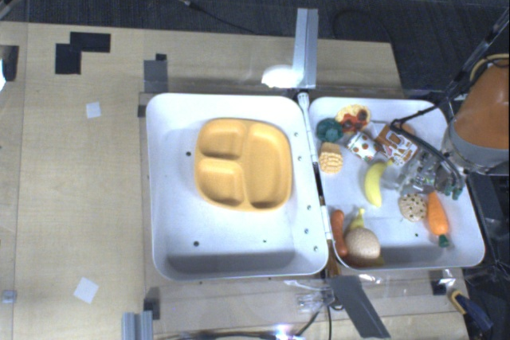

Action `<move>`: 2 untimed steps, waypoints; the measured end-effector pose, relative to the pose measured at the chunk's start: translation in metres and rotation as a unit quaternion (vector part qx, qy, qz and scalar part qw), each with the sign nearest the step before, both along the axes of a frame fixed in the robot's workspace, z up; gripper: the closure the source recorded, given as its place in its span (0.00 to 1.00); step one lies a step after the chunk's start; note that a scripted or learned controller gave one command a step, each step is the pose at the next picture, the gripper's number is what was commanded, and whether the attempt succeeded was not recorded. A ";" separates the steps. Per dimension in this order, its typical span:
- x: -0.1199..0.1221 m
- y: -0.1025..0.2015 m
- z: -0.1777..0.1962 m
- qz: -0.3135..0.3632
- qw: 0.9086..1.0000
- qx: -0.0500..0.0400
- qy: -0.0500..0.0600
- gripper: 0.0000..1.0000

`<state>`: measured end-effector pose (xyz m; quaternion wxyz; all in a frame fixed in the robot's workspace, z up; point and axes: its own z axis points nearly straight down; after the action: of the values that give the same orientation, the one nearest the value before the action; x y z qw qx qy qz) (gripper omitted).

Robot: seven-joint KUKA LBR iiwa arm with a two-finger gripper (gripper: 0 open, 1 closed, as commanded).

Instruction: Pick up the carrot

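The carrot (436, 216) is orange with a green stub at its near end. It lies in the right bin (470, 255) close to the right wall, pointing toward the front. My gripper (427, 174) hangs low over the bin just behind and slightly left of the carrot, under the grey wrist with its orange band (484, 114). Nothing shows that it holds anything. A round speckled cookie (411, 207) lies directly left of the carrot, below the gripper.
The right bin also holds a yellow banana (374, 183), corn (331, 162), a red sausage (339, 225), a tan potato (362, 245), a green piece (327, 129) and small boxes (394, 142). A yellow divided plate (242, 163) sits in the left bin (171, 251).
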<state>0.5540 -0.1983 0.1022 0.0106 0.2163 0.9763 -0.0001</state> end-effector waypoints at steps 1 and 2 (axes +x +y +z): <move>-0.038 -0.008 -0.007 0.142 0.990 -0.005 -0.003 1.00; -0.048 0.050 0.073 0.025 1.000 0.001 0.004 1.00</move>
<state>0.5063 -0.1487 0.1750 0.0063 0.1920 0.9814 0.0004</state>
